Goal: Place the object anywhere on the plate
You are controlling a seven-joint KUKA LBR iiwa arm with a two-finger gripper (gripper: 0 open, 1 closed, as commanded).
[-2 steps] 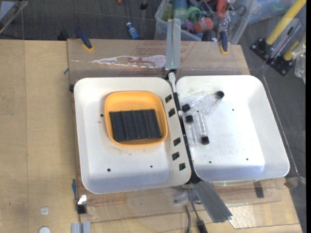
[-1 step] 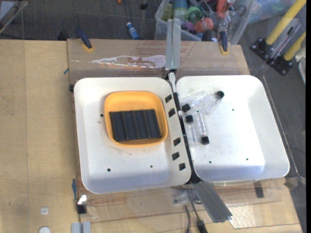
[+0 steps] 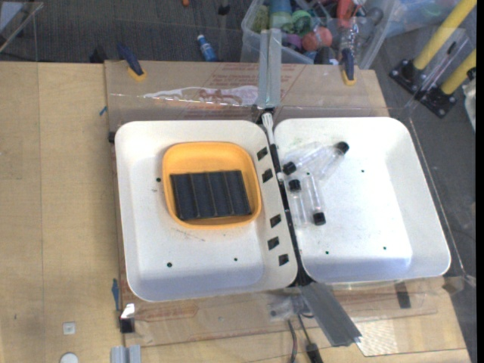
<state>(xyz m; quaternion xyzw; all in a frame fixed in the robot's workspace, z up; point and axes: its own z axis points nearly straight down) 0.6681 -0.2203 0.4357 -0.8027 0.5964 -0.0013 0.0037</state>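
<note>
Lying on the orange square plate [image 3: 212, 155], the dark ribbed rectangular block [image 3: 210, 195] could slide off if nudged; gripper state: cannot tell.

Two shallow white bins stand side by side: the left bin [image 3: 144, 263] and the right bin [image 3: 393, 233]. One orange plate [image 3: 175, 157] lies in the left bin. One black ribbed object [image 3: 210, 195] lies on the plate. Clear tubes with black caps [image 3: 311, 174] lie overlapped in the right bin; three appear present, though the exact count is uncertain.
</note>
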